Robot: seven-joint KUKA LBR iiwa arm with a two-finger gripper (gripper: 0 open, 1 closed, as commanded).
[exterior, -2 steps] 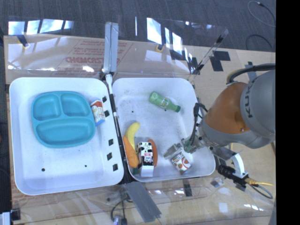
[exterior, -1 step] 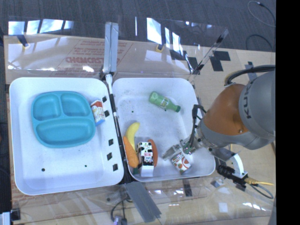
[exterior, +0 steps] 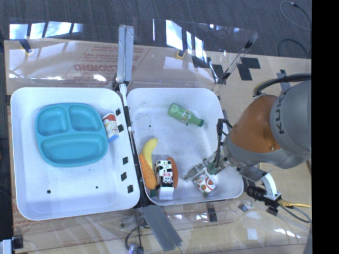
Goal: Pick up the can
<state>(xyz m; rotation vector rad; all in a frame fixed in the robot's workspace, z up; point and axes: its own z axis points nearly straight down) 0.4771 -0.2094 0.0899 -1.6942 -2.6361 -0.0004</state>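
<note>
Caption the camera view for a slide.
Gripper reaches the can in the right bin; blue tray sits left.

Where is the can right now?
The can lies tipped in the right bin's lower-right corner, just below the gripper, right of the cow-print carton.

Dark carpet floor [exterior: 159, 1] behind the glossy bench [exterior: 69, 62].

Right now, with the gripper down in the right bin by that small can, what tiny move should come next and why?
Probably close the fingers and lift slightly. The two-finger gripper sits low in the right white bin, its tips at the small white can with a red label, which lies tilted near the bin's front wall. Whether the can is already gripped I cannot tell.
</note>
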